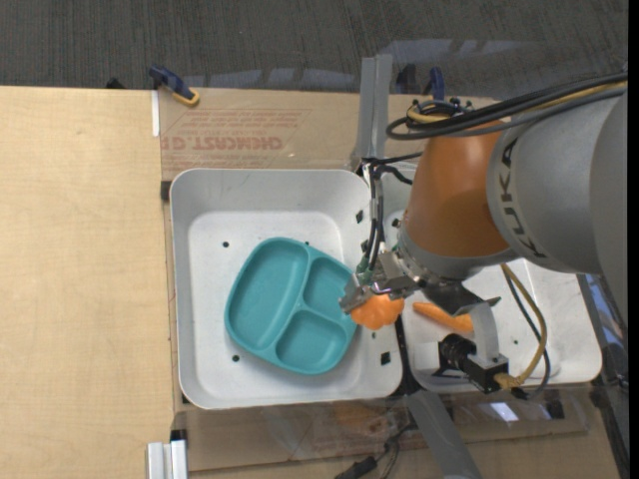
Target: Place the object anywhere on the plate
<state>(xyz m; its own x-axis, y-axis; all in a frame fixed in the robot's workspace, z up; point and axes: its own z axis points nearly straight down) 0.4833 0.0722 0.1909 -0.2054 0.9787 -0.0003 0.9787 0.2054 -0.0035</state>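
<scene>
A teal divided plate (290, 305) with three compartments lies in the left white bin (200, 267). My gripper (361, 297) hangs just off the plate's right rim, over the wall between the two bins. It is shut on a rounded orange object (377, 312), which shows between and below the fingertips. The object is beside the plate's right edge, not over any compartment. The grey arm with its orange band (454, 203) hides much of the right bin.
A second orange piece, long like a carrot (444, 316), lies in the right bin (559, 362) next to a black fixture (464, 357). Cables run along the arm. A cardboard sheet (235, 138) lies behind the left bin.
</scene>
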